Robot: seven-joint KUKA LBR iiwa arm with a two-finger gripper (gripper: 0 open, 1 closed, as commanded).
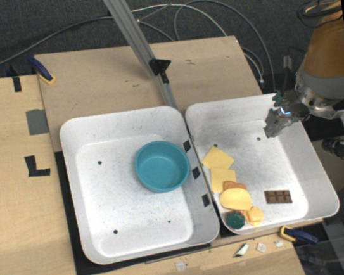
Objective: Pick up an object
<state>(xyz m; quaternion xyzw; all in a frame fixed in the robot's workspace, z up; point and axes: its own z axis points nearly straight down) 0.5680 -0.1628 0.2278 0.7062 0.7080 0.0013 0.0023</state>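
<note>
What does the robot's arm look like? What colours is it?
The arm is rounded and chunky, grey with a wide orange band above the wrist. At its end sits a small dark grey tool with a tiny blue spot near its base. A white part and black cables hang beside the arm.

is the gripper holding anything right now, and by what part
Nothing is held. The gripper hangs over the right bin near its upper right edge, apart from the yellow pieces and the brown block.

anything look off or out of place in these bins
Nothing is spilled or broken. The yellow pieces, a dark green item and others crowd against the right bin's left wall, while the chocolate bar lies apart. The teal bowl sits upright in the left bin.
</note>
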